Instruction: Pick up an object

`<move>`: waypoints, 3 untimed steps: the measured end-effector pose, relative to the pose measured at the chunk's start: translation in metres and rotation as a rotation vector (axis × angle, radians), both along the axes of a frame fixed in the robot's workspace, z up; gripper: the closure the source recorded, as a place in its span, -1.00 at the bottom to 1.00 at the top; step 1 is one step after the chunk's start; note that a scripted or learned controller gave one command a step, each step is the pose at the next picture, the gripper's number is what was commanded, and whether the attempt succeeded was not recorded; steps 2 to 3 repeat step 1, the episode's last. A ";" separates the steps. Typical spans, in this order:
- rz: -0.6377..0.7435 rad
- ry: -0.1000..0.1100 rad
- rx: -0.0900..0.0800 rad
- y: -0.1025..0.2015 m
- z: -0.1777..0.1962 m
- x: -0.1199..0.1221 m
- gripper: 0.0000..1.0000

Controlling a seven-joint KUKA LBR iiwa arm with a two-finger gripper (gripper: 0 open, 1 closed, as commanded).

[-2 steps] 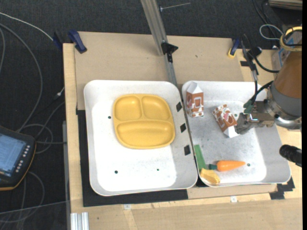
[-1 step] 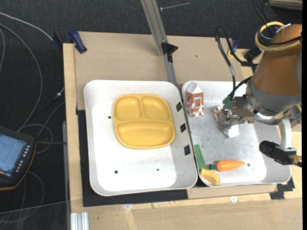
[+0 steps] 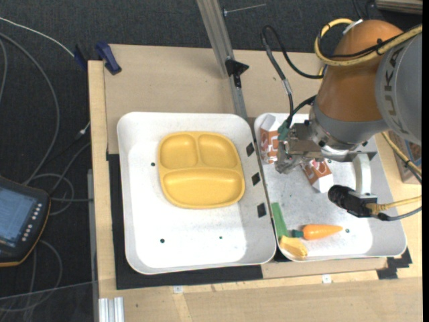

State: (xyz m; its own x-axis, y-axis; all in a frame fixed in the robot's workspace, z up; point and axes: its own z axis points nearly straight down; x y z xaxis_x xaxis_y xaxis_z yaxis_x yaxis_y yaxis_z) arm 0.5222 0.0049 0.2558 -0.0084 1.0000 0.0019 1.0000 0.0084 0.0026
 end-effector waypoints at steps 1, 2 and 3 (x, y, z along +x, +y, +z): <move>-0.002 0.001 0.000 0.054 -0.019 0.018 1.00; -0.002 0.001 0.000 0.054 -0.019 0.018 1.00; -0.002 0.001 0.000 0.054 -0.019 0.018 1.00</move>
